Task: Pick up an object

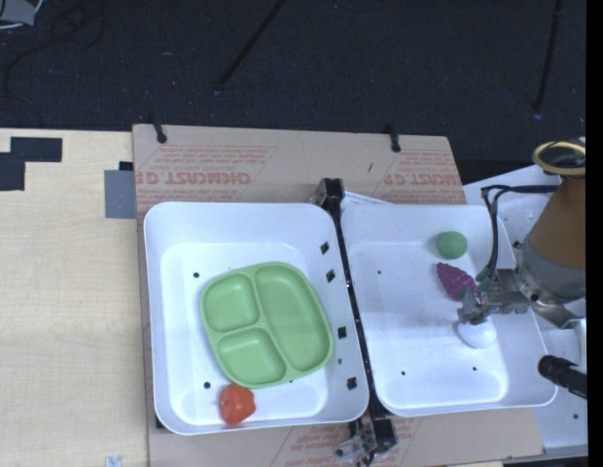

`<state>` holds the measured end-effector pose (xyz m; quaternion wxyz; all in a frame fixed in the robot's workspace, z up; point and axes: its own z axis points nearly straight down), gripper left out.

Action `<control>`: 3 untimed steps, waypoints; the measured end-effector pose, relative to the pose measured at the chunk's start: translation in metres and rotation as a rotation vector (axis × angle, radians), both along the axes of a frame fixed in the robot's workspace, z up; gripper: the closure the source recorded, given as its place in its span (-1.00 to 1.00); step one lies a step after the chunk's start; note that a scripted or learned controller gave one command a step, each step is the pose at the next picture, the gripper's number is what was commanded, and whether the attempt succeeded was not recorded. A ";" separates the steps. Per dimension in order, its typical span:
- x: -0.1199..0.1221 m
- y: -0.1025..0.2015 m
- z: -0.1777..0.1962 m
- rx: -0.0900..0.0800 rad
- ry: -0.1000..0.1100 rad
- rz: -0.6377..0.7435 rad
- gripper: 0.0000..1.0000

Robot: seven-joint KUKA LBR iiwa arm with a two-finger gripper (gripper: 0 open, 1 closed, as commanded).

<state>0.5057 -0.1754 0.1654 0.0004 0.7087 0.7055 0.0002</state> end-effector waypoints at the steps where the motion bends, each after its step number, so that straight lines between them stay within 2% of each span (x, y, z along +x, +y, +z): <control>1: 0.008 -0.004 0.060 -0.001 -0.003 0.006 1.00; 2: 0.008 -0.005 0.080 0.000 0.000 0.005 1.00; 3: 0.028 0.039 0.074 0.002 0.003 0.009 1.00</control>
